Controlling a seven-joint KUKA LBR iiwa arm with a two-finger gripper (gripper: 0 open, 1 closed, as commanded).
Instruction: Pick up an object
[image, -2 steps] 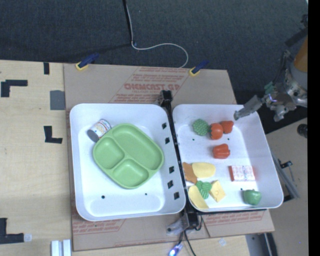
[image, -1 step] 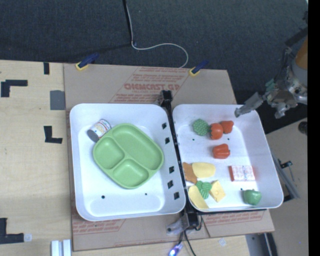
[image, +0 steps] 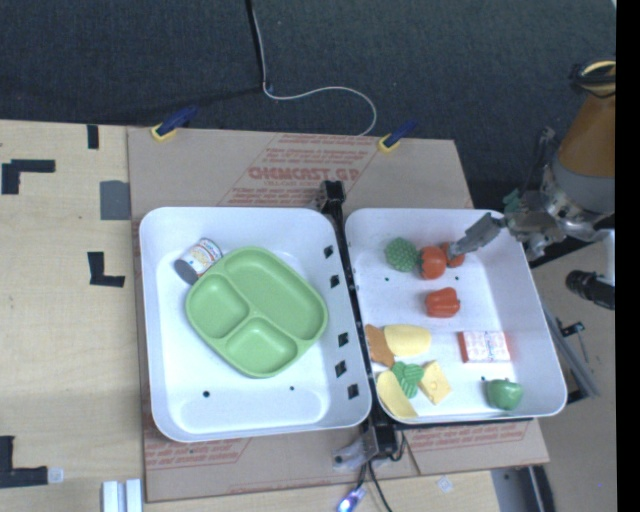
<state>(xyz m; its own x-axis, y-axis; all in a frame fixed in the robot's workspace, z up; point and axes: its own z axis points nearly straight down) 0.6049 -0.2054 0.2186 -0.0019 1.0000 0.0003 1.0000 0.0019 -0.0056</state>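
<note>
Camera view, overhead at a slant: two shallow white bins side by side on cardboard-topped desk (image: 290, 165). Left bin (image: 165, 400) w/ green divided plate (image: 256, 311) at centre, small can (image: 199, 258) lying just beside plate's upper-left rim. Right bin (image: 535, 330) w/ toy food scattered: green broccoli-like piece (image: 402, 254) near top, touching or just beside orange-red round piece (image: 432, 262); red pepper-like piece (image: 442, 301) below; red-and-white packet (image: 484, 347) toward right; green round piece (image: 504, 394) at lower-right corner; cluster at lower left of orange piece (image: 378, 345), yellow lemon-like piece (image: 408, 341), green leafy piece (image: 408, 378), yellow wedge (image: 435, 383) and yellow banana-like piece (image: 393, 400). Grey arm (image: 585, 150) reaching in from right, pincer (image: 470, 238) slanted down over upper part of right bin, tip just beside orange-red round piece; nothing seen between fingers, released or clenched: can't tell at this res. White cable (image: 300, 95) looping across dark floor above desk.
</note>
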